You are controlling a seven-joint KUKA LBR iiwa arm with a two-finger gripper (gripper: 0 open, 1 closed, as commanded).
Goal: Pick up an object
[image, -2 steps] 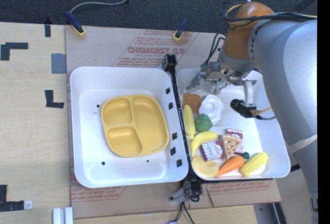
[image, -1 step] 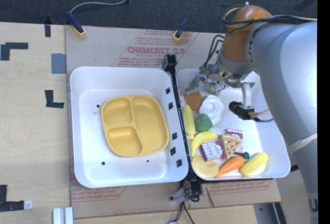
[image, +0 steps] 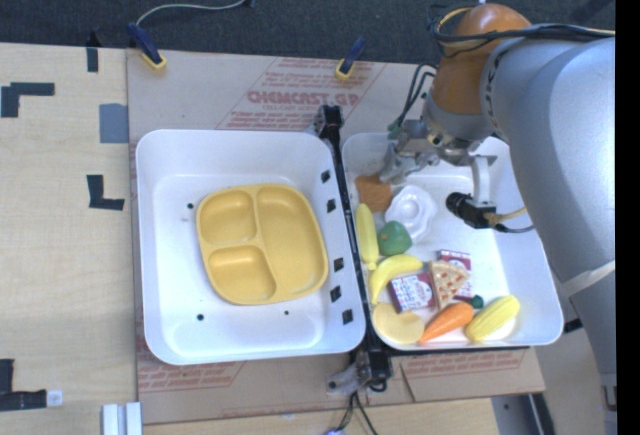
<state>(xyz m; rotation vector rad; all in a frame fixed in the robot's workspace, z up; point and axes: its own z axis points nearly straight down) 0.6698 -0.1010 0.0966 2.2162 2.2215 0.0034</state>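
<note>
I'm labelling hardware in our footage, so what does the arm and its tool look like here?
The arm is a thick, rounded body in smooth light grey, with a glossy orange band above the wrist. Thin dark cables loop along the wrist. The tool is a small grey metal assembly, and a black cylindrical part with a pale cable juts out beside it over the right bin.

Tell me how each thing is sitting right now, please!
yellow plate: flat in the left bin, nothing in its three sections.
gripper: low in the right bin, at its far end.
brown piece: just below the gripper, lying in the bin.
banana: lying in the toy pile.
carrot: lying by the near wall.
corn: lying beside the carrot.
pizza slice: lying flat.
</note>
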